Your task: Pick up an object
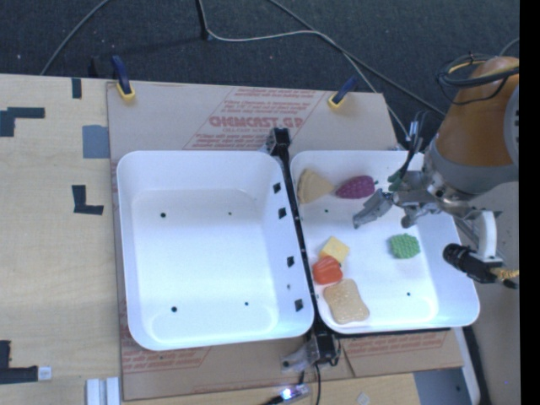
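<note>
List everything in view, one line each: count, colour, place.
bins: 2, white, side by side on the bench
wedge: 1, pale yellow, right bin, far left corner
grapes: 1, purple, right bin, beside the wedge
cube: 1, yellow, right bin, left side
tomato: 1, orange-red, touching the cube
bread: 1, tan, right bin, near edge
green piece: 1, green, right bin, right side
clamps: 2, blue-yellow, board's far edge
gripper: 1, grey, open, above right bin

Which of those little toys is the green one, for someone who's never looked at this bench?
Start at the right-hand white bin. The green piece lies just below the gripper, alone. It is the only green, bumpy, round thing there.
</note>
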